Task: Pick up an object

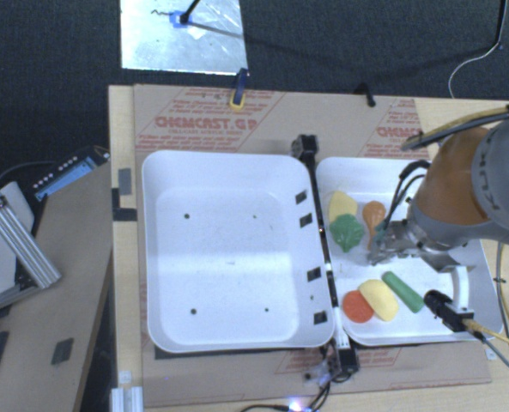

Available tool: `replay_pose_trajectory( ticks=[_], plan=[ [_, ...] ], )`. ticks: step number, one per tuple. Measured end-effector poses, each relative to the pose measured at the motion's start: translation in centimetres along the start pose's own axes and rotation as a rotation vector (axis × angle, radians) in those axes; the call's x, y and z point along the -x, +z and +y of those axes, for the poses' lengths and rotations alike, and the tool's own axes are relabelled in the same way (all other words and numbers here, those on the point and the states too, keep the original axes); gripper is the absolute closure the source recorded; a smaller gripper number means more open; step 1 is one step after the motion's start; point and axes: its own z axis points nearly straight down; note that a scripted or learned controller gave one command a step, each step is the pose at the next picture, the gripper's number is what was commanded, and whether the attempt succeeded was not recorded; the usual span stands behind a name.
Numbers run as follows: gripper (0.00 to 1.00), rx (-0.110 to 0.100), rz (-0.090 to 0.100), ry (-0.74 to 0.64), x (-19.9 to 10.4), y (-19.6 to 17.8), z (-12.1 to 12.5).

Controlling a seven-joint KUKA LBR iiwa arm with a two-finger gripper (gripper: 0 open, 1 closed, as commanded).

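Because the toys lie crowded in the right bin (357,172), a grab here could easily miss or catch two at once. The jaws (381,251) hang low just right of the green toy (348,231) and below the orange toy (373,214); I cannot tell whether they are open or closed. A yellow toy (342,204) touches the green one. Nearer the front lie a red ball (357,306), a yellow block (379,299) and a green stick (402,290). The left bin (228,166) sits beside it on the counter (202,120).
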Motion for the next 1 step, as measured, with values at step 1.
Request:
replay_pose_trajectory(
  ticks=[1],
  plan=[
    [1.00,0.019,-0.004,-0.004,2.12,-23.67,3.97]
  ],
)
